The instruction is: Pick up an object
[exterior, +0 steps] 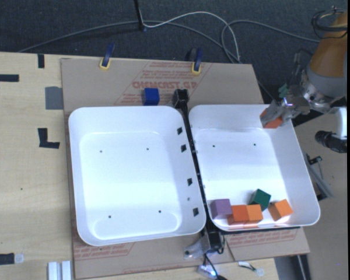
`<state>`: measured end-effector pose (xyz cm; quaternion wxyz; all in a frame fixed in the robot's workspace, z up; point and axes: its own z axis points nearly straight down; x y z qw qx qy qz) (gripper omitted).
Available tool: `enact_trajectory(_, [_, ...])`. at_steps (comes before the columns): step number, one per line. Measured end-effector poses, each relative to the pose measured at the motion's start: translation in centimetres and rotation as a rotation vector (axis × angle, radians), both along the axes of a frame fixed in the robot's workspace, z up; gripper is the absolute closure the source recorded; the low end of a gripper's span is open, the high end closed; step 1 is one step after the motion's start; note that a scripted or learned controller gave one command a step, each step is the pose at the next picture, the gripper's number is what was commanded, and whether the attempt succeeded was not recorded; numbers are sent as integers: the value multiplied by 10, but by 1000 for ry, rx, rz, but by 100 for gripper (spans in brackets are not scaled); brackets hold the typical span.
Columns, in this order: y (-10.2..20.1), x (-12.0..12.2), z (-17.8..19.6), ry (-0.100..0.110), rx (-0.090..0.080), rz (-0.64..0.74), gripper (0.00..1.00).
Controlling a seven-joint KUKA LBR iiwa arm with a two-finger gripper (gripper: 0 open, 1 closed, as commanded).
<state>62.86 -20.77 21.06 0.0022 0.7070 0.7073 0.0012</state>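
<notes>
Camera view, tool over right bin far rim, orange block between fingers

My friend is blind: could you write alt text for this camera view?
A grey robot arm's gripper grips a small orange block over the right white bin, where purple, orange and green blocks cluster at the near edge.

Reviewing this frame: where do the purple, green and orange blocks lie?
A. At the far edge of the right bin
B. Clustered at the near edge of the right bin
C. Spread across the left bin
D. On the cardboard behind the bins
B: the purple block, green block and orange blocks sit together along the near wall of the right bin.
</notes>
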Motion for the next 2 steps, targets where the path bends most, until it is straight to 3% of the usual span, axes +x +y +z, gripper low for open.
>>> enact_trajectory(1, [-6, 9, 53, 1, 0, 0, 100])
enact_trajectory(2, [51, 9, 58, 5, 2, 4, 100])
